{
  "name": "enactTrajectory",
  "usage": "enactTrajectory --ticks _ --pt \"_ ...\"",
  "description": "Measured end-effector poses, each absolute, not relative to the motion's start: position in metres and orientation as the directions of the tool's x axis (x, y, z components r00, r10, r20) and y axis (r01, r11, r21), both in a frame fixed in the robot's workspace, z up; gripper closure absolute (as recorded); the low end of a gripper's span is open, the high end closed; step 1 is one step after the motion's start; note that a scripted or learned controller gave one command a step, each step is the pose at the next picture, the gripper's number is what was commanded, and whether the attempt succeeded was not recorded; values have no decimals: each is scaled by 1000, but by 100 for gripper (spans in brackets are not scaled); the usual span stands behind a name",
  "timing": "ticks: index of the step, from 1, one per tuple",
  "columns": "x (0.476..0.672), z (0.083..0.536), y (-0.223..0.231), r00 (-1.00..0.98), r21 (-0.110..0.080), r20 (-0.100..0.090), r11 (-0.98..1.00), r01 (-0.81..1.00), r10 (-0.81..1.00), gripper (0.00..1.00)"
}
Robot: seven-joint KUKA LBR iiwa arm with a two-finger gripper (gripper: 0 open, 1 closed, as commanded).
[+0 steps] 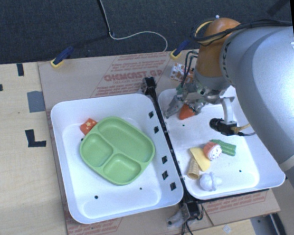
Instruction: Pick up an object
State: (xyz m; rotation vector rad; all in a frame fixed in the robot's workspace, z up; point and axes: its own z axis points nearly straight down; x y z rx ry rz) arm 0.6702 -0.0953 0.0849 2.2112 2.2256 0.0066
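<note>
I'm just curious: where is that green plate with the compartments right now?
The green plate lies in the left bin, around its middle, with a small orange block touching its upper-left edge.
</note>
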Motion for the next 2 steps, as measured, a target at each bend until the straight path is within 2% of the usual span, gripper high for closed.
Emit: enactTrajectory --ticks 1,2 --pt "667 94 -98 -3 -2 -2 3 1000 1000 100" --pt "649 190 -17 -9 5 3 9 1000 1000 100"
